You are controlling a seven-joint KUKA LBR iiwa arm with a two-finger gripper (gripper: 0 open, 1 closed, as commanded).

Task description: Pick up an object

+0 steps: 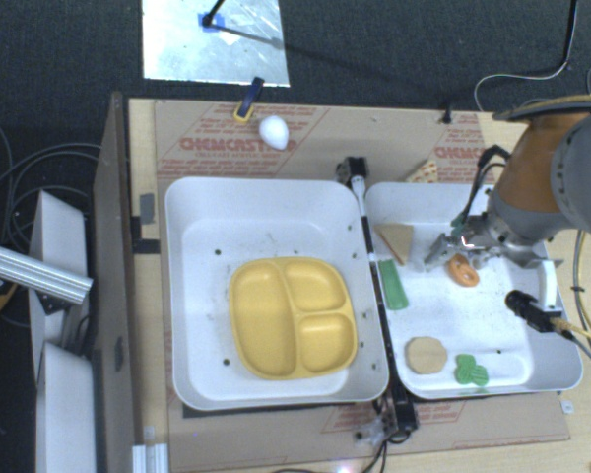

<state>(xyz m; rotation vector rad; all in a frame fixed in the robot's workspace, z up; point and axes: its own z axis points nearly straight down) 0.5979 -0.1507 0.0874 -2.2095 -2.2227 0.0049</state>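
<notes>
My gripper (pixel 455 251) hangs low over the upper middle of the right bin (pixel 552 368). An orange ring-shaped piece (pixel 464 273) lies just below and right of it, close enough that contact is unclear. A tan wedge (pixel 397 240) lies to the gripper's left near the bin's inner wall, with a green strip (pixel 392 287) below it. A round tan disc (pixel 426 355) and a green leafy piece (pixel 471 371) rest near the front of that bin.
The left bin (pixel 192 264) holds a yellow divided plate (pixel 293 315). A white egg-shaped object (pixel 274 131) and a small blue and yellow item (pixel 246 101) lie on the cardboard behind the bins. The arm reaches in from the right above the right bin's back corner.
</notes>
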